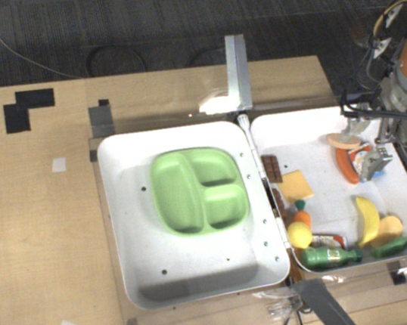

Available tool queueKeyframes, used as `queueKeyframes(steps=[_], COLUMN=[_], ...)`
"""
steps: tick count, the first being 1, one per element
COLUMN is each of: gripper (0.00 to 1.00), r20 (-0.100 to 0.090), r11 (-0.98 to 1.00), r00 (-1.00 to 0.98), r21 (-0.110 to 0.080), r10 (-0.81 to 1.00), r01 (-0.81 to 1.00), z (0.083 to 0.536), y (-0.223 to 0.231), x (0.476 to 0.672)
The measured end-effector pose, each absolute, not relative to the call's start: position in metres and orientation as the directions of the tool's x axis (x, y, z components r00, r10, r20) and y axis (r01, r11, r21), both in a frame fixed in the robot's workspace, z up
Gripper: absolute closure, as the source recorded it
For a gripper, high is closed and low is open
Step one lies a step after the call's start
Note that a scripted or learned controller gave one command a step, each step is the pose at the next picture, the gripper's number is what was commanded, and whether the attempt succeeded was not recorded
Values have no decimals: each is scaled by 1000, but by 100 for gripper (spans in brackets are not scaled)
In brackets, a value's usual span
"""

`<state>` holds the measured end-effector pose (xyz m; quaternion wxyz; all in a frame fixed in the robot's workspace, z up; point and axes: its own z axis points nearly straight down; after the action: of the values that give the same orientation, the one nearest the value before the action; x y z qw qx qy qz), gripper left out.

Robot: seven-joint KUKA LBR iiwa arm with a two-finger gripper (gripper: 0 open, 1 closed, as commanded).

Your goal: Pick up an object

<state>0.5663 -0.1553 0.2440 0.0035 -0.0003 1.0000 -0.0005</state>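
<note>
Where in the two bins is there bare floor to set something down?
Left bin: bare strips around the green tray, widest along the near wall. Right bin: bare in the middle, between the cheese slice and the gripper. Crowded along its near wall: lemon, green bottle, banana.

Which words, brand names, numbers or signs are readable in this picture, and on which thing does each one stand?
No text can be read anywhere in this view.
Green bottle: it has a label, too small and blurred to read.
Brown bar: no letters can be made out.
Black patches on the bench: plain shapes, not letters.
Green tray: no marking.
</note>
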Motion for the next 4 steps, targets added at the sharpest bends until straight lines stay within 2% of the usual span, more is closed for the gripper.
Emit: queueKeyframes(steps=[1, 2, 3, 4], gripper=[0, 0, 100, 100], r20=[-12, -12, -26, -13], r11=[998, 985, 986, 987], r00=[-998, -985, -986, -987], r21=[-2, -1, -2, -5], r10=[56, 173, 164, -162], r01=[56, 173, 165, -162], z=[98, 89, 104, 187], y=[-195, -181, -179, -204], x=[566, 572, 577, 616])
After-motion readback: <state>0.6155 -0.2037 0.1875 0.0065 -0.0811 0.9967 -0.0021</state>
